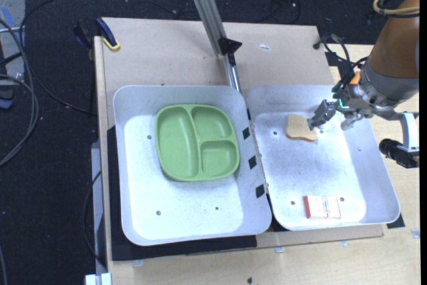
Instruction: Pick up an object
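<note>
Red box (322, 207) nr front; bread (301, 128) by end effector (331, 115)

2 white bins (133, 143); 1 green tray (197, 142); 1 bread slice (300, 128); 1 red-white box (323, 207)

Pale bins, bright contents

A light green divided plate (198, 142) sits in the speckled white left bin (133, 210); the white right bin (363, 170) holds a tan, brown-edged bread slice (299, 128) and a small red-and-white box (322, 207). The bench (167, 50) is beige, the arm (393, 57) grey and orange.
</note>
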